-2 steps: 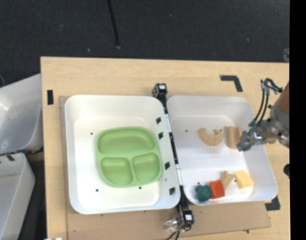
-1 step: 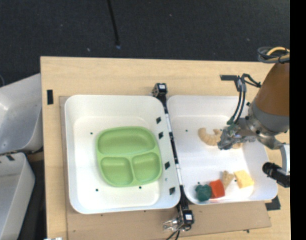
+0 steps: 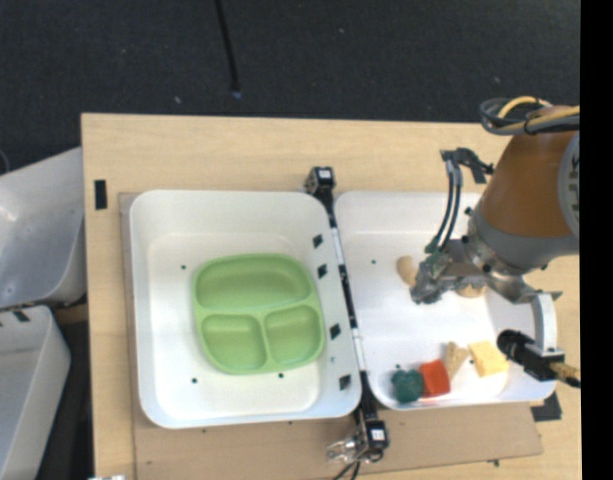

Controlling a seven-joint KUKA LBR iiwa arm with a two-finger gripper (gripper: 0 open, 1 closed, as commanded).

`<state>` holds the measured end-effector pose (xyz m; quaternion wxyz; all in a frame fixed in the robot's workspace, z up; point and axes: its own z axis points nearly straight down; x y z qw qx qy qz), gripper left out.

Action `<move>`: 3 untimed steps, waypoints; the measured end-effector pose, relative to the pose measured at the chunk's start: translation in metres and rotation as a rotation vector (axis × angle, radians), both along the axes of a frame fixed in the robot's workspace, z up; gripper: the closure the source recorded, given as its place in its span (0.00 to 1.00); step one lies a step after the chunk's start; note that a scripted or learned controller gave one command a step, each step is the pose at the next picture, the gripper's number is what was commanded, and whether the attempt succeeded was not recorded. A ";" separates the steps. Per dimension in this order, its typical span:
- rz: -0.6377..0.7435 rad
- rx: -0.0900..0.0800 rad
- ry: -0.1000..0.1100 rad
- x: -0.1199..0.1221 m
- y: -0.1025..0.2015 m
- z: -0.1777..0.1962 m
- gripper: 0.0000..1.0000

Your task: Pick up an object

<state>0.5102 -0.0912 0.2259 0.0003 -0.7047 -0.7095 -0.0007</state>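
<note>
The hand [image 3: 426, 286] hangs low in the right bin [image 3: 386, 230], whether clenched I cannot tell; a tan lump [image 3: 406, 267] lies just to its left, touching or nearly.

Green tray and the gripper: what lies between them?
In the camera view, the black-clipped divider where both bins meet, then bare white floor of the right bin, separate the green tray from the gripper.
</note>
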 end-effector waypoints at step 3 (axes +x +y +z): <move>0.002 0.001 0.000 -0.009 0.163 0.010 1.00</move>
